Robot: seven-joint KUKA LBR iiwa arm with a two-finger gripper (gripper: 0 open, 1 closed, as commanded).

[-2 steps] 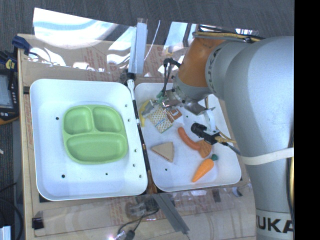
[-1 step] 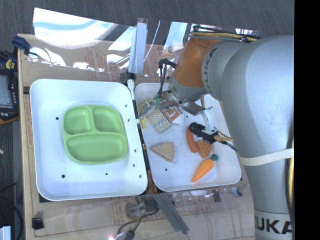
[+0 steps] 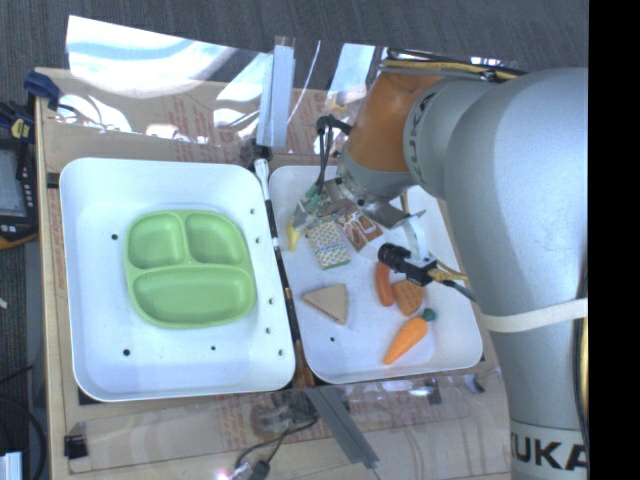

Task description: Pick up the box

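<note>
Fingers' state I couldn't tell; gripper [image 3: 335, 200] hung at the box's [image 3: 329, 242] twelve o'clock in the right bin [image 3: 455, 353].

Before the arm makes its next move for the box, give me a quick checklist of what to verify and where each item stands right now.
1. Box located: ok. The patterned box lies in the right bin, near its left wall.
2. Hand over the box: cannot tell. The hand sits just above it, largely hidden under the arm's wrist.
3. Box held: not ok. Nothing shows it between the fingers.
4. Neighbours clear: not ok. A small brown packet and a yellow piece crowd the box.
5. Other items out of the way: ok. The wedge and carrot lie apart from it.
</note>
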